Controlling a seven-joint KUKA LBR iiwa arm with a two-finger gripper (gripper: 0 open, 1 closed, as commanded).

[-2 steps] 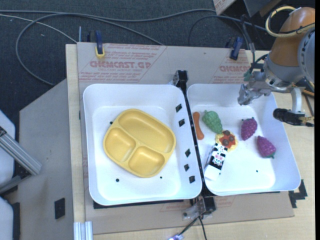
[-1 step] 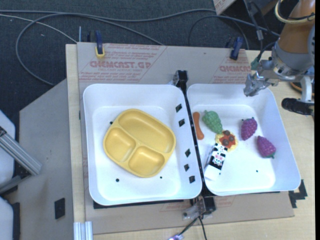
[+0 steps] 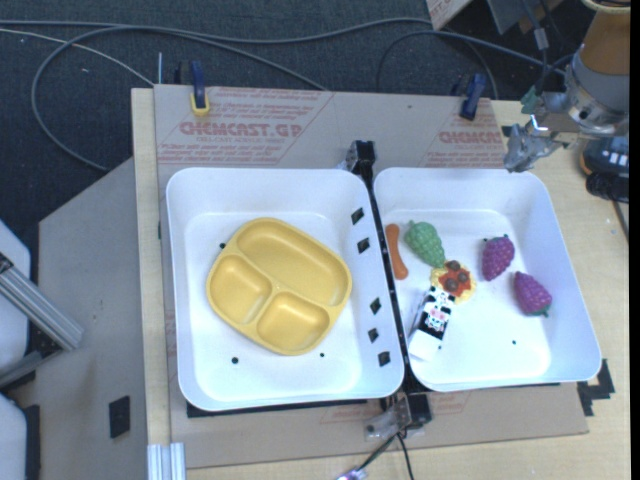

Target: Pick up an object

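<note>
Right bin [image 3: 560,218] holds grapes [image 3: 497,256]; end effector [image 3: 522,150] above-right, grip state unclear.

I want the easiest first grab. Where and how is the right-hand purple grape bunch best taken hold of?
Probably across the narrow width of the right-hand purple grape bunch, coming straight down from above. It lies flat in the right bin, elongated on a diagonal, apart from the other purple bunch, with bare floor on both long sides for the fingers. The gripper is beyond the bin's far rim.
</note>
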